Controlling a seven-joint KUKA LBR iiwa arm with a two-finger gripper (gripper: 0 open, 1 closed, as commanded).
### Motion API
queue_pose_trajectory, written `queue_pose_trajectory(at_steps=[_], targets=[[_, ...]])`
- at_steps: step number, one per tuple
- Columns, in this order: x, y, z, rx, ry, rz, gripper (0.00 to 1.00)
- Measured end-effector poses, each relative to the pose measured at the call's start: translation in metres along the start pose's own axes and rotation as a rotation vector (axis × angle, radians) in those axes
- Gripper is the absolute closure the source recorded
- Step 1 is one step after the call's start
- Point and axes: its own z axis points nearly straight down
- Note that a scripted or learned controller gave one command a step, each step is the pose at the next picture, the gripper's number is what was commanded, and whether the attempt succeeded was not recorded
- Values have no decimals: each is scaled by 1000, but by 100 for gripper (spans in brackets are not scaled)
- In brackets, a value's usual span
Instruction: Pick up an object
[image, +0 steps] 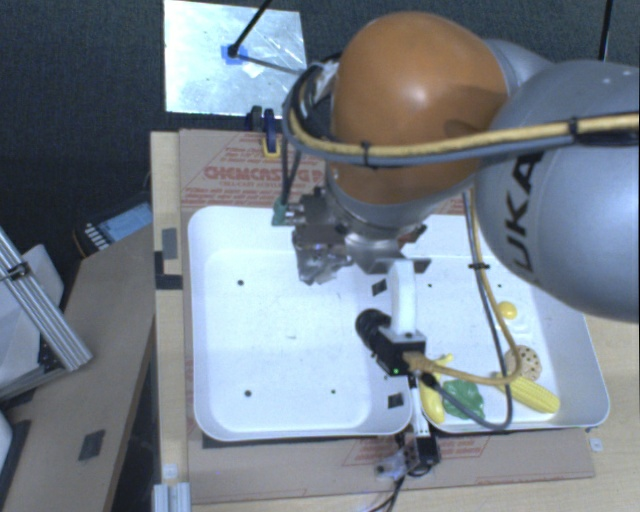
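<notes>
A: Where's the gripper (322, 262) sitting?
B: Hanging over the left bin (230, 400); can't tell its state. Toys are lying in the right bin (590, 400), yellow corn (533, 397) nearest, toward the camera and right of it.

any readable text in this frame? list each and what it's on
"UKA" (start cut off): dark letters on the grey arm link.
"CHEMCAS..." (rest hidden by the arm): red print on the cardboard sheet behind the bins; smaller red lines under it too blurred to read.
Red print on the cardboard's front edge: illegible.
</notes>
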Motion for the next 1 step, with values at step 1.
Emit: queue_pose_trajectory(at_steps=[1], targets=[[-19,72,89,2,-4,10,100]])
